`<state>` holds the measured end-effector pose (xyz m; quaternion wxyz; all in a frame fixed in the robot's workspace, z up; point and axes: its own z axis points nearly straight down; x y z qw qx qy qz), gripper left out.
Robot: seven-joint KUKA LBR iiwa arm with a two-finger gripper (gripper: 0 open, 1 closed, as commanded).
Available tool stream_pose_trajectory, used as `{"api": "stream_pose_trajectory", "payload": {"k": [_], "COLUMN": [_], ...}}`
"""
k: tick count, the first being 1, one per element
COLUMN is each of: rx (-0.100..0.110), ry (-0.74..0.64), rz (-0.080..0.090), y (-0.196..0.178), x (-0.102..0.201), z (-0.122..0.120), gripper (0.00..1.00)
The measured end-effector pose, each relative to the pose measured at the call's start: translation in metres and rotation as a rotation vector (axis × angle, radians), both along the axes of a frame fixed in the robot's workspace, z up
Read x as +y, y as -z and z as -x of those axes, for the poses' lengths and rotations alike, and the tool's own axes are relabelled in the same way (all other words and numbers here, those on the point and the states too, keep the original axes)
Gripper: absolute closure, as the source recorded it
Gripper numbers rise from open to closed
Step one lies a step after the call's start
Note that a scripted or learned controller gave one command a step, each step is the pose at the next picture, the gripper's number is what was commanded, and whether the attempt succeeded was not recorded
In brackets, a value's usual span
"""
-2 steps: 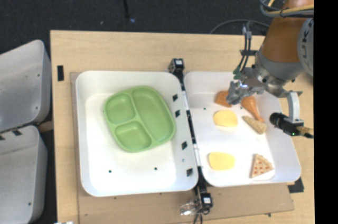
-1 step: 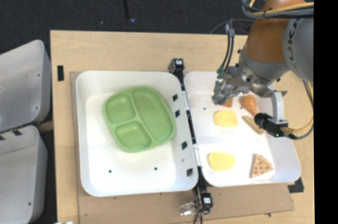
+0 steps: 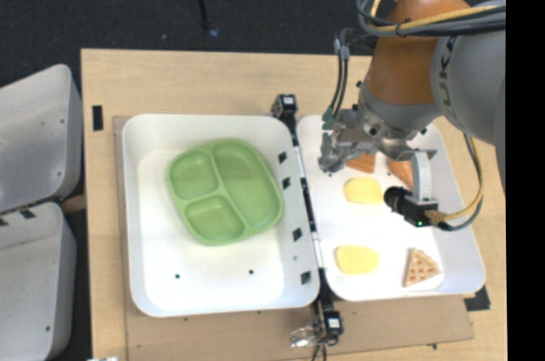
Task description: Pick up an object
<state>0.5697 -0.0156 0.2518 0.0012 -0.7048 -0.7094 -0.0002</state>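
Note:
The right bin (image 3: 460,266) holds two yellow oval pieces, one in the middle (image 3: 364,191) and one nearer the front (image 3: 357,260). A pizza-slice toy (image 3: 421,267) lies at the front right. An orange piece (image 3: 362,163) sits partly under the wrist, and another orange piece (image 3: 403,171) lies just right of it. My gripper (image 3: 339,157) hangs low over the back left of this bin, right beside the first orange piece and just behind the middle yellow oval. The arm's body hides its fingers.
The left bin (image 3: 145,266) carries a green divided plate (image 3: 224,191) with three compartments. A black clipped divider (image 3: 300,197) runs between the bins. Cables loop off the wrist to a black fitting (image 3: 409,206) over the right bin. Bare bench wood frames the bins.

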Motion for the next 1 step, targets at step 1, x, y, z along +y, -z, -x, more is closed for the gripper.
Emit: {"api": "stream_pose_trajectory", "payload": {"k": [1], "rx": [-0.001], "ry": [0.000], "rz": [0.001], "y": [0.0136], "x": [0.0519], "z": [0.0080], "gripper": [1.00]}}
